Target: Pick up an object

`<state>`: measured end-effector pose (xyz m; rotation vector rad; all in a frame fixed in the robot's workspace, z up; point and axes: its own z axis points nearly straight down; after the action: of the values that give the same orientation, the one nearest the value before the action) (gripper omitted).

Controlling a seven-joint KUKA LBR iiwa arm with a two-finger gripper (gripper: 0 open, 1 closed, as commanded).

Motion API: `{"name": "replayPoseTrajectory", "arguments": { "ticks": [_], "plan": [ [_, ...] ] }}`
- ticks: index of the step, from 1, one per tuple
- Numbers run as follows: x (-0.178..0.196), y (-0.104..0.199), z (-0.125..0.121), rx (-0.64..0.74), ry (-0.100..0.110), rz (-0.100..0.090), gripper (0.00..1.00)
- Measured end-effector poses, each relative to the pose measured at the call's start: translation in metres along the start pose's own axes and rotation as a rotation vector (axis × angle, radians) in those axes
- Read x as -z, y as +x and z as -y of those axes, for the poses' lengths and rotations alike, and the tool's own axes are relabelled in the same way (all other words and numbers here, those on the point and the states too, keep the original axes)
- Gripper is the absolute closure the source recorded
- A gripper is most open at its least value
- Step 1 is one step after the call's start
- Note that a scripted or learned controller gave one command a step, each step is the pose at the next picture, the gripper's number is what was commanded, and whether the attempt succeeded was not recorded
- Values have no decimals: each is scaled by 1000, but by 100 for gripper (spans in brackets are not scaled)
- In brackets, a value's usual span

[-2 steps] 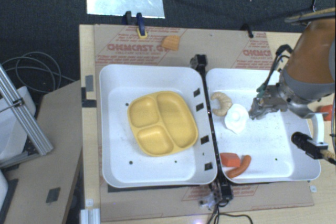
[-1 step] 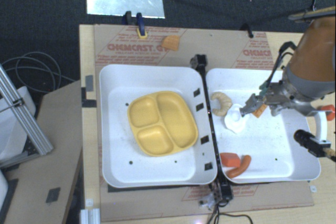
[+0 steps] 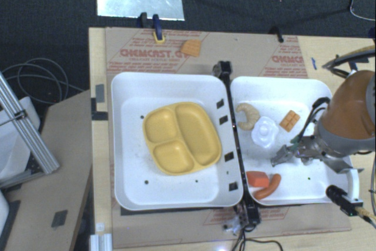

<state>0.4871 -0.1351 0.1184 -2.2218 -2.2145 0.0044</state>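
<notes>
Gripper (image 3: 281, 156) sits low in the right bin (image 3: 317, 90), lower right of frame; can't tell the jaw state. Nearest pick: hot dog (image 3: 266, 186), just below-left of it, long axis slanting up-right.

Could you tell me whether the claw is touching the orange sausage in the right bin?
Apart. The camera view shows bare white bin floor between the claw and the orange sausage, which lies nearer the right bin's front wall.

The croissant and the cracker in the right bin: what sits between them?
A clear plastic cup sits between croissant and cracker, slightly lower, in the camera view.
</notes>
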Motion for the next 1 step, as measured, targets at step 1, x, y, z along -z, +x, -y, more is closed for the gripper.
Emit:
{"name": "replayPoseTrajectory", "arguments": {
  "ticks": [1],
  "plan": [
    [67,67,1,8,-6,1,0]
  ]
}}
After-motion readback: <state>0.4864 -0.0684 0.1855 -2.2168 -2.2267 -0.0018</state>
